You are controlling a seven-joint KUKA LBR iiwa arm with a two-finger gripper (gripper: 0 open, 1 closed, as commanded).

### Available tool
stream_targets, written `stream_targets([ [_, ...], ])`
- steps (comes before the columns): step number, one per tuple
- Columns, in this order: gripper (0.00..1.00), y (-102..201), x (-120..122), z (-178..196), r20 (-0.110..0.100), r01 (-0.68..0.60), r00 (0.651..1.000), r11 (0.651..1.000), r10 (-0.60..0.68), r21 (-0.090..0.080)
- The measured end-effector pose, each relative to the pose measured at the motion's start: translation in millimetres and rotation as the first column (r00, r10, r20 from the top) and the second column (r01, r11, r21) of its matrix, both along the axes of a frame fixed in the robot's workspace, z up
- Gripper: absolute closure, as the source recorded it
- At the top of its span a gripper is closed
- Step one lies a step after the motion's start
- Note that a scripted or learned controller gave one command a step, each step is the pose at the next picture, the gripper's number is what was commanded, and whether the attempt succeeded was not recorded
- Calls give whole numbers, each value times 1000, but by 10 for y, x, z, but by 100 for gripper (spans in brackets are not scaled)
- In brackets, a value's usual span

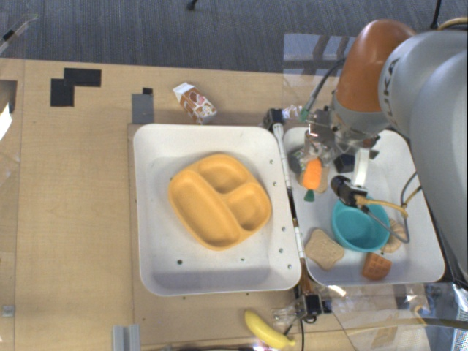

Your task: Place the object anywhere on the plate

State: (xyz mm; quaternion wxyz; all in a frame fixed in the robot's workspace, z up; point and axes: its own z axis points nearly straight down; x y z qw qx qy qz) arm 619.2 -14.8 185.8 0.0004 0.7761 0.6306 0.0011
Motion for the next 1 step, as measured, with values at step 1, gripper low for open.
stream_targets([
  [1,0,0,0,1,0,0,1000,1000,0,0],
])
